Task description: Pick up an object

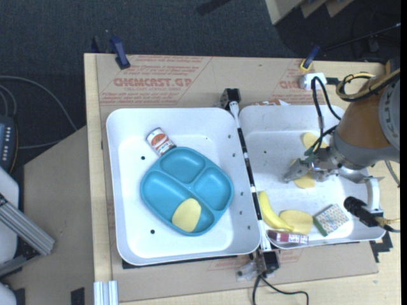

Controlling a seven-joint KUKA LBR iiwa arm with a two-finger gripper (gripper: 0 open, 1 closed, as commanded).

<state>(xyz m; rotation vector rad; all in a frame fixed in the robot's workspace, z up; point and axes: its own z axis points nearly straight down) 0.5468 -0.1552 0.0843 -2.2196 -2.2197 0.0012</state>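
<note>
yellow piece [306, 182] in the right bin [273, 122], just beside the banana [269, 212]; gripper [300, 172] low over it (fingers spread, nothing pinched), likely lining up a grasp.

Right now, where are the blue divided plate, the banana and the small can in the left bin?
blue divided plate [166, 189]: camera view, on its bare left compartment.
banana [268, 213]: camera view, right bin, on the middle of its curved body.
small can [159, 141]: camera view, left bin, on its labelled side.
</note>
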